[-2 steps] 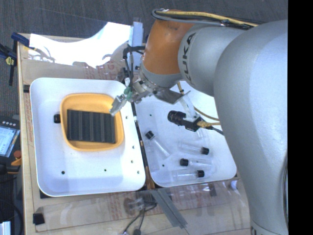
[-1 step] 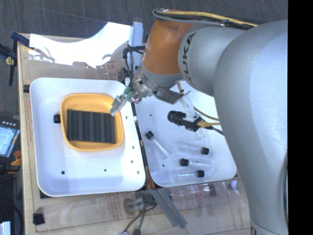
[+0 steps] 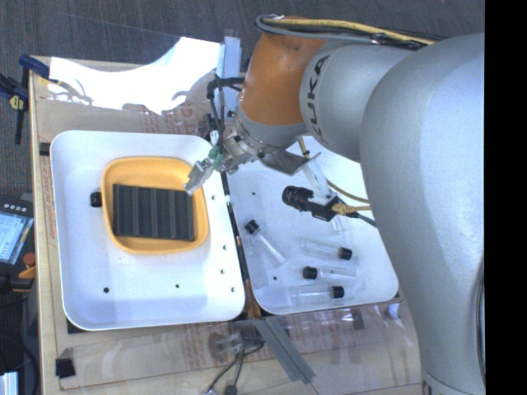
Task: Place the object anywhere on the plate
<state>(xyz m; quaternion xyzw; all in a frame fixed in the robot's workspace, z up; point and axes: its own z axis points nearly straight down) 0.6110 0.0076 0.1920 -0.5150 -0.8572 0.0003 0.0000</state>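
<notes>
the gripper hangs over the top right edge of the yellow plate in the left bin; i cannot tell how it stands. clear vials with black caps lie in the right bin.

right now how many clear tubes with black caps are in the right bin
4 that I can make out: one tube near the bin's left wall, one at centre right, two near the front edge. The arm may hide more.

A yellow plate bearing a dark ribbed insert lies flat in the left white bin; clear black-capped tubes lie scattered in the bin beside it.
</notes>
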